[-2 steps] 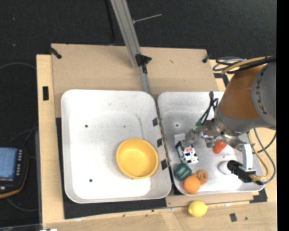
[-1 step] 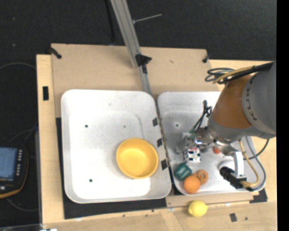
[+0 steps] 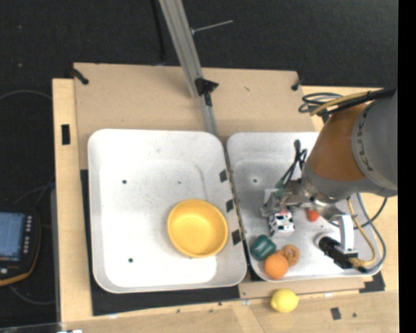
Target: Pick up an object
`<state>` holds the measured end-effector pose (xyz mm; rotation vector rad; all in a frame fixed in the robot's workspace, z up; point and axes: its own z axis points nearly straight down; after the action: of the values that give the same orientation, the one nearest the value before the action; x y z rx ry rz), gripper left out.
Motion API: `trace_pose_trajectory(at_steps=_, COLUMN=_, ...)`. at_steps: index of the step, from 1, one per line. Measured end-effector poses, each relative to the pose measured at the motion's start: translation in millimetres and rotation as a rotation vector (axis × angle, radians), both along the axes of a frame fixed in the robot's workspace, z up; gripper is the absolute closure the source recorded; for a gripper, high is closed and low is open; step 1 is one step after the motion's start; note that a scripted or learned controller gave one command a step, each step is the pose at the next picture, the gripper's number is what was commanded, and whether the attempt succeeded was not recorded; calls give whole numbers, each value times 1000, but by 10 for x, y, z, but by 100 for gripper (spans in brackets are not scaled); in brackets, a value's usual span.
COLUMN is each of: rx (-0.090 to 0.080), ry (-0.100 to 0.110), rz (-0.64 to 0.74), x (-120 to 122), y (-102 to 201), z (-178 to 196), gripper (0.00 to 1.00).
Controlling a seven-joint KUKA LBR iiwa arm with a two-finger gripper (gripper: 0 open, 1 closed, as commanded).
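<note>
Your pincer (image 3: 280, 205) hangs low over the right bin (image 3: 263, 151); you cannot tell whether it is released or clenched.
Just beside it, toward the near edge of that bin, you see a white cube with dark spots (image 3: 283, 222); whether the two touch is unclear. Nearer the front rim lie a green piece (image 3: 262, 245), an orange ball (image 3: 276, 267) and, touching the ball, a smaller brownish lump (image 3: 290, 254). A small red-orange bit (image 3: 312, 216) sits to the right of the cube, under the arm (image 3: 347, 151). In the left bin (image 3: 139, 186) a yellow bowl (image 3: 197, 227) stands upright near the shared wall. A yellow lemon (image 3: 284, 300) rests on the bench (image 3: 125, 96), outside the right bin's front rim.
</note>
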<state>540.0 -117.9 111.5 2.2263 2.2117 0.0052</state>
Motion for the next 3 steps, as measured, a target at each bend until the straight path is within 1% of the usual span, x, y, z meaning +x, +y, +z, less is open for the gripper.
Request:
trace_pose_trajectory(at_steps=1, rx=-1, ry=-2, rz=11, x=77, y=78, z=553, gripper=100)
trace_pose_trajectory(at_steps=3, rx=-2, ry=-2, rz=10, x=188, y=-130, z=1588, gripper=100)
